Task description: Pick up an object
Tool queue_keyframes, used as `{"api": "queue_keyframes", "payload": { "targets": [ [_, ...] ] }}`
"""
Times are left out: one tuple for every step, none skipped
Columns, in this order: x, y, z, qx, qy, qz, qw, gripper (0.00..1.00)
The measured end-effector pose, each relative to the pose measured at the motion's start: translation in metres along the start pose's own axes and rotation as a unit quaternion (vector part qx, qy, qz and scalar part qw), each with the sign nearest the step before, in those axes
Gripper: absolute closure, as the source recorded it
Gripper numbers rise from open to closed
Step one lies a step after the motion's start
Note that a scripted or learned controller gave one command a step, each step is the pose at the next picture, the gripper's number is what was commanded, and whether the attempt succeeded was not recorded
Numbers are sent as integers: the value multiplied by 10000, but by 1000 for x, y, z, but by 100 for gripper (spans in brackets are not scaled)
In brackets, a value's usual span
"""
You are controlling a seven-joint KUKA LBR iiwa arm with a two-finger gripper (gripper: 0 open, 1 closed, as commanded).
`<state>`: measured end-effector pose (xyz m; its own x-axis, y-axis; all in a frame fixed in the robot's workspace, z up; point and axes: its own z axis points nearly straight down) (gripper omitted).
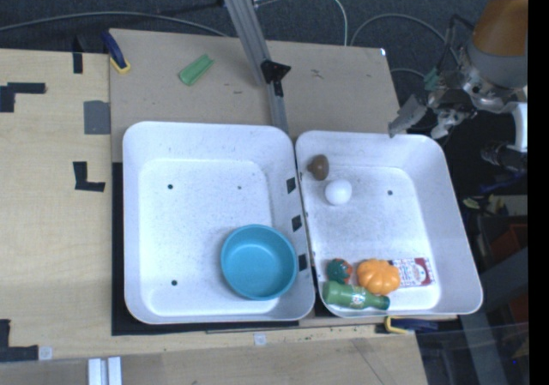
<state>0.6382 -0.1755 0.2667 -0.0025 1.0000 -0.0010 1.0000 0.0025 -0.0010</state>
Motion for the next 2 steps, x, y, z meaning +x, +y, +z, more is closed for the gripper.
{"api": "queue_keyframes", "payload": {
  "targets": [
    [0,0,0,1,-2,0,10000,0],
    [6,2,45,22,2,2,10000,0]
  ]
}}
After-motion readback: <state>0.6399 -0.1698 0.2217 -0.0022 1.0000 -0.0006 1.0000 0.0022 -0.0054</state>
